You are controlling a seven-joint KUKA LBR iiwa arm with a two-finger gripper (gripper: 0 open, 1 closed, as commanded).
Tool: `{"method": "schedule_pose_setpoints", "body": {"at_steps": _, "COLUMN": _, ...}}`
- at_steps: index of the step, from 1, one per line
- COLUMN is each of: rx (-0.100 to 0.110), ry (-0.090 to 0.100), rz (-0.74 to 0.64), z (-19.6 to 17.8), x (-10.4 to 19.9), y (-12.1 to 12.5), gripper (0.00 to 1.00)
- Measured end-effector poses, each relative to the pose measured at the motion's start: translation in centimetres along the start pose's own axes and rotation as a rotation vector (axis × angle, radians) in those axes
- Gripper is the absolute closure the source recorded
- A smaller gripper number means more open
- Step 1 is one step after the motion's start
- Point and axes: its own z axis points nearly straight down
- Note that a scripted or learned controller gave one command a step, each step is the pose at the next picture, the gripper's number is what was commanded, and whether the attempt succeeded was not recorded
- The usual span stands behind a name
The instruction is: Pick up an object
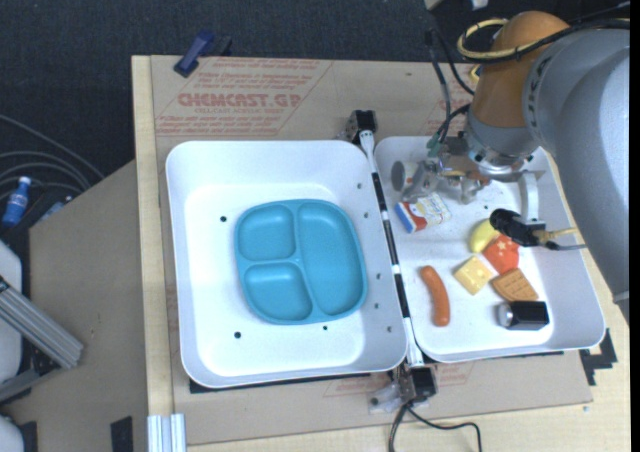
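My gripper [437, 176] hangs low over the far left part of the right bin [578, 292], reaching in from the right. Just in front of it lies a small white packet with red and blue ends [418, 212]. A grey cylinder [397, 176] stands to its left by the bin wall. Nearer the front lie an orange sausage [436, 296], a yellow block [472, 274], a yellow round piece [483, 236], a red-orange piece [503, 255], a brown cracker [515, 286] and a black block [526, 315]. I see nothing held in the gripper.
The left bin [190, 240] holds a blue divided plate [299, 260] at its middle. A ridge with black clips [363, 125] separates the two bins. A blue object [195, 53] lies on the bench's far left corner, outside the bins.
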Motion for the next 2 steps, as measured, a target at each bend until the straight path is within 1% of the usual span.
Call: {"method": "schedule_pose_setpoints", "body": {"at_steps": 2, "rx": 0.0, "ry": 0.001, "rz": 0.0, "z": 0.01, "x": -0.02, "y": 0.01, "gripper": 0.0}}
